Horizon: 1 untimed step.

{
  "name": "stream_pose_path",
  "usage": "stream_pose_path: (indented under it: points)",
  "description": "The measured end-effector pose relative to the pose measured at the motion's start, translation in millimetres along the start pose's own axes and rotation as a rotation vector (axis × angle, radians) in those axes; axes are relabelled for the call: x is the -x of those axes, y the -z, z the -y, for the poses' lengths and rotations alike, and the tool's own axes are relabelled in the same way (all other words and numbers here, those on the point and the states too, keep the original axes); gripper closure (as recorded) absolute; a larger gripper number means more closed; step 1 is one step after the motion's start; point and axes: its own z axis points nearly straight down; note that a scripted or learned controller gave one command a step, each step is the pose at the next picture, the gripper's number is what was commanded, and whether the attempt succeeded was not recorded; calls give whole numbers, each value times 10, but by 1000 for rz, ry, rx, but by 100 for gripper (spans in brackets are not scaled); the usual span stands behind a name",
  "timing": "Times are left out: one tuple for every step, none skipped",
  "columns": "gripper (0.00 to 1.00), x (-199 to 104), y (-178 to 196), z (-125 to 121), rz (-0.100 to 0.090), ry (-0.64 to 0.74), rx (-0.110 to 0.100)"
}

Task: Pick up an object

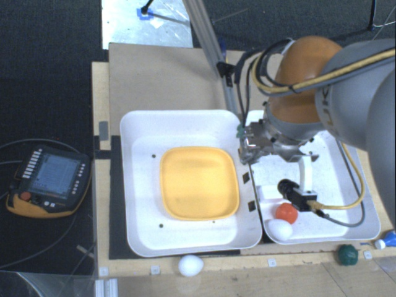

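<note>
Camera view, 1 entry. Gripper [250, 146] above right bin [365, 223], by its left wall; open or closed: we can't tell. Candidates: orange ball [286, 213] just beside white egg [279, 230], front-left corner, well apart from gripper. Risk, our est.: round items roll off, or corner wall blocks approach.

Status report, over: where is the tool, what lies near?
Tool over right bin, at its left wall. Orange ball and white ball in that bin's front corner, apart from tool. Yellow plate in left bin.
</note>
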Motion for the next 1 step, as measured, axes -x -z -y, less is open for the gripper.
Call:
stream_pose_path:
  points:
    - [100,-420,-58,-238,0,-1,0]
